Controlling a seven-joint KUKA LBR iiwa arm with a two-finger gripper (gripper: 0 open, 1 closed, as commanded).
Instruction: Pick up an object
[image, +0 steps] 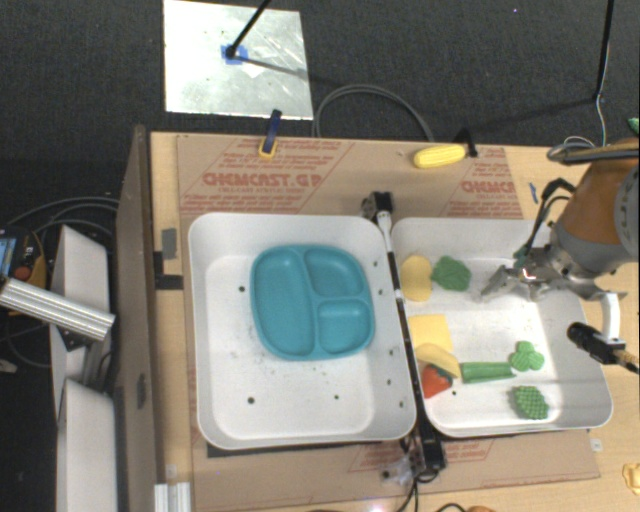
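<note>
Two white bins (215, 330) sat on a cardboard-covered bench (300, 170) above dark carpet. The gripper (520, 278) hovered over the right bin (580, 400), fingers spread, holding nothing.

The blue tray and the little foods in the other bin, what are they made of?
The blue tray looks like moulded plastic: one even colour, smooth, soft sheen, rounded compartments. The foods, such as the green lump and the yellow piece, look like plastic or rubber toys, judging by their flat bright colours; I cannot tell which.

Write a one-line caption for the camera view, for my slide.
KUKA arm reaches over the right bin of toy food; a blue divided plate lies in the left bin.
</note>
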